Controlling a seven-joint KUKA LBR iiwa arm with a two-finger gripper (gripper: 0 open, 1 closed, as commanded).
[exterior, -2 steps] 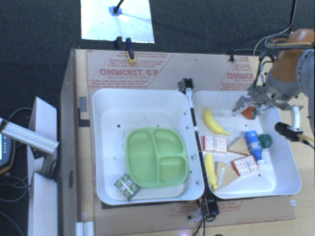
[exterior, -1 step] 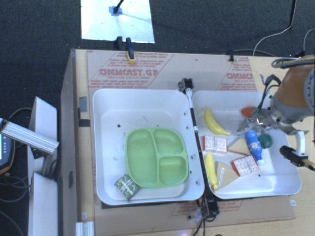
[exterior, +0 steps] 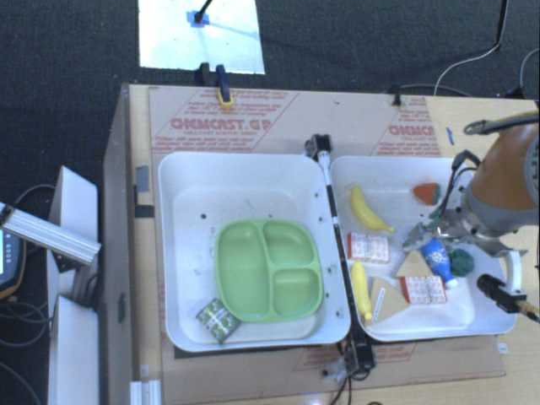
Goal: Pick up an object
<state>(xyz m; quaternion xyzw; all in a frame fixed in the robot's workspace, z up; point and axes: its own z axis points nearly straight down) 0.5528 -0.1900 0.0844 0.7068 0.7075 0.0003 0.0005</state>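
The gripper (exterior: 433, 245) is down in the right bin (exterior: 396, 332), near its right edge, right above a blue bottle (exterior: 436, 260). A banana (exterior: 369, 210) lies by the bin's left edge. A green plate (exterior: 270, 270) sits in the left bin (exterior: 190, 201).

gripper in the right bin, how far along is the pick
Nothing looks picked yet. The gripper is down in the right bin, over a small blue and white object that lies on the bin floor beside a dark green one. Whether it has a grip cannot be told. Left: close on something and lift it clear.
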